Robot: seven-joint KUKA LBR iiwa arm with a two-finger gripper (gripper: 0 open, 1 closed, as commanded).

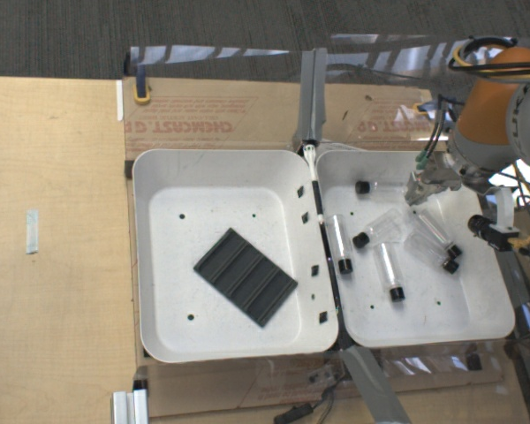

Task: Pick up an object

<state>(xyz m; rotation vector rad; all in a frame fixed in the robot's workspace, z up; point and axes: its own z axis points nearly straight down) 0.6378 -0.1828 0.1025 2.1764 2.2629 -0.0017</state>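
Dark and ribbed, a flat grey tray (246, 276) lies at a slant on the floor of the left bin (155, 170), the largest single item on the bench and untouched. Across the divider, the right bin (477, 325) holds a scatter of clear, black-capped tubes: one (341, 247) along the left wall, one (390, 272) near the middle, one (435, 239) toward the right, with loose black caps (363, 186) and what looks like a crumpled bit of clear plastic (387, 228) between them. The gripper (421, 189) hangs over the upper right part of this bin, near the back wall, its tip pointing down just above the tubes. Whether its fingers are parted or closed cannot be made out from this angle, and nothing is visibly caught between them. By that reading, the pick is not yet made: every object rests on a bin floor, and the descent, the grasp and the lift all remain.
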